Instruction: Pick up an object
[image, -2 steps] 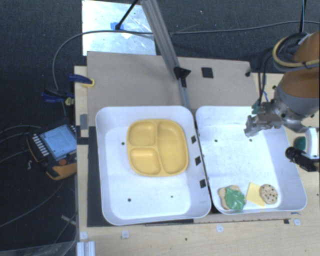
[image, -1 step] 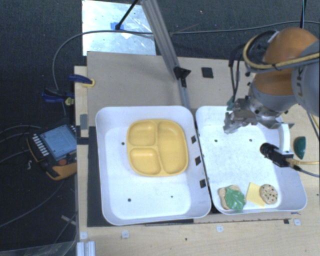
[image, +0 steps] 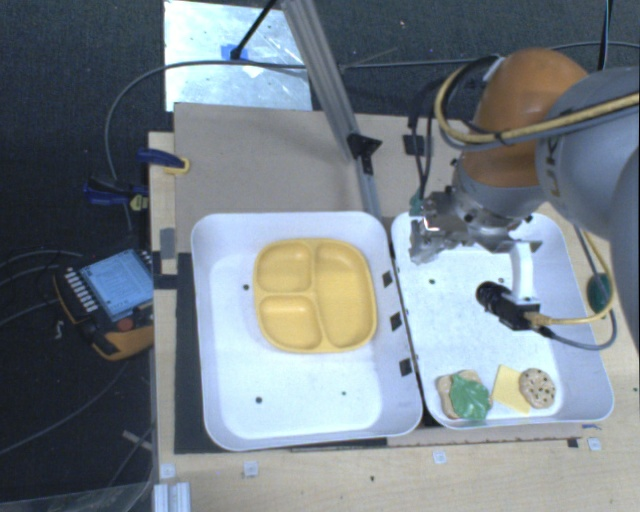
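Dark carpet surrounds the bench (image: 270, 160), and on the bench we see two shallow white bins side by side. We take the right bin (image: 570, 310) as our landmark. Just beside it on its left sits the left bin (image: 230, 390), which holds a yellow divided plate (image: 313, 295).

Along the near edge of the right bin lie the candidates for picking: a green leafy piece (image: 471, 399) on a tan round, a yellow cheese wedge (image: 509, 389) just beside it, and a speckled cookie (image: 537, 387) touching or overlapping the wedge. They sit close together in one cluster.

Our gripper (image: 432, 235) hangs over the far left corner of the right bin, well apart from that cluster. How its pincer stands we cannot tell; the wrist body hides it, and nothing is visibly held.

We judge several risks. The arm must cross the whole bin to reach the food, and a descent where it is now would close on bare floor. The pieces are flat and thin, so a grasp may slip over them. Crowding means one piece may be nudged while another is aimed at. They also lie near the bin's wall, which could block a finger.
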